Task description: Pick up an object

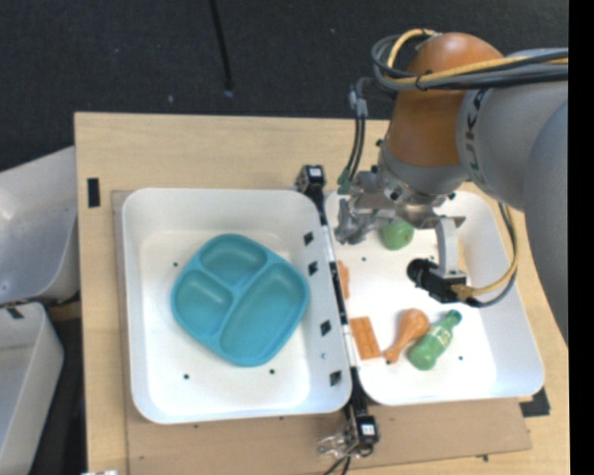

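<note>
My gripper (396, 239) hangs low over the back of the right bin (495, 364), its two fingers spread apart. A small round green fruit (398, 233) lies on the bin floor between them, and nothing is clamped. Nearer the front of the same bin lie an orange drumstick-shaped toy (407, 332), a green bottle (435, 341) beside it, and an orange block (366, 339) by the left wall. A smaller orange piece (344, 279) rests against the divider.
The left bin (148, 384) holds a blue sectioned plate (240, 298). A black part (431, 277) with a yellow cable sits just right of the gripper. The arm's bulky grey and orange body (445, 87) covers the back right corner.
</note>
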You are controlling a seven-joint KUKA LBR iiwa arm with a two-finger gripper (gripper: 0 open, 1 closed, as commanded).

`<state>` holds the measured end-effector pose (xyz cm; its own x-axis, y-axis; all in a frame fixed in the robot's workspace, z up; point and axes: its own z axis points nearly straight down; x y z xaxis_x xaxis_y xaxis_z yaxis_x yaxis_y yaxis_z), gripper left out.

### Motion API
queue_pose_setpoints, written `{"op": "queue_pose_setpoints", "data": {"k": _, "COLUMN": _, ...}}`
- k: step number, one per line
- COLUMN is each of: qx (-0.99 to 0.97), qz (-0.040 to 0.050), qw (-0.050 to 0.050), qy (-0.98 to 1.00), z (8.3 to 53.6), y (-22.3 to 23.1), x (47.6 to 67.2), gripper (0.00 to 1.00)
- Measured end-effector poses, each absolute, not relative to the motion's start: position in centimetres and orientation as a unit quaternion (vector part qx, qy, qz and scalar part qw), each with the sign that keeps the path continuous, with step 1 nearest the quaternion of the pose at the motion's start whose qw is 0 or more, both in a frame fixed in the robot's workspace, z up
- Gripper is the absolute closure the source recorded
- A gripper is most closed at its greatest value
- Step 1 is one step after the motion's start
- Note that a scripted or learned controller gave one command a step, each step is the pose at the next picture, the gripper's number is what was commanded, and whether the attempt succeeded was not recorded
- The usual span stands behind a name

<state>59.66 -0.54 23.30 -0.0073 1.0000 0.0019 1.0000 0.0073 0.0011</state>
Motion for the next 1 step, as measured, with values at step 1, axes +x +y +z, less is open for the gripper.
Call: {"op": "queue_pose_setpoints", "data": {"k": 1, "qx": -0.704, "qz": -0.0005, "qw": 0.001, "qy": -0.710, "z": 23.57, "y": 4.94, "x": 58.15, "gripper": 1.00}}
